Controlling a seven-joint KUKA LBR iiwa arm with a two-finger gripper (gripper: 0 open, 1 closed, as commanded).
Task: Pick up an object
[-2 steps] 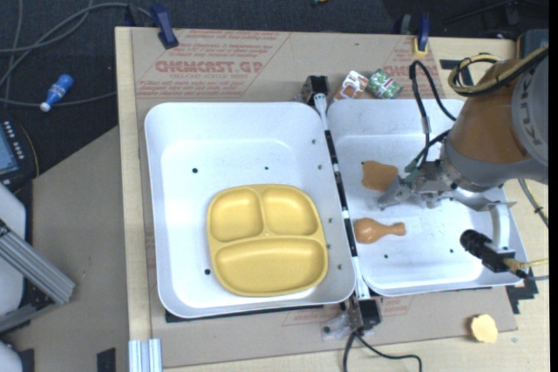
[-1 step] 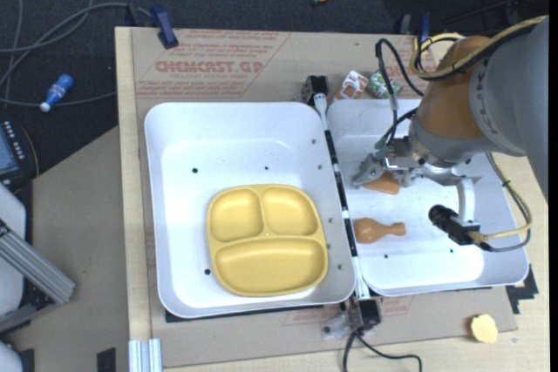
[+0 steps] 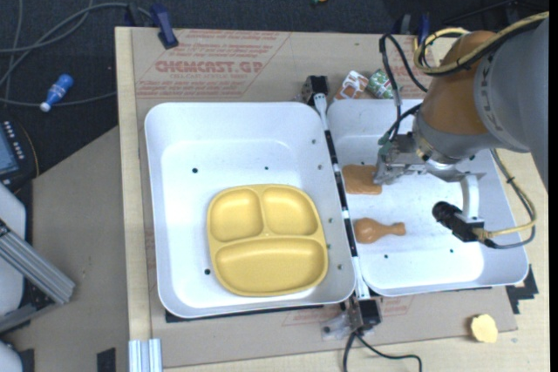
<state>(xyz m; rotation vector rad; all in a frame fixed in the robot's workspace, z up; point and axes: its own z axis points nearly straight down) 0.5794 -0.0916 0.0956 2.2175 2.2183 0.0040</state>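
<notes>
My gripper reaches down into the right bin from the right, just beside a tan, bread-like piece near the bin's left wall. The fingertips sit at that piece's right edge; nothing shows clearly between them. A tan drumstick-shaped toy lies below it, apart from the gripper. A yellow three-compartment plate rests in the left bin.
Small packaged items lie at the back edge of the right bin. A yellow piece sits on the bench at front right. A black cable and connector hang off the arm over the right bin.
</notes>
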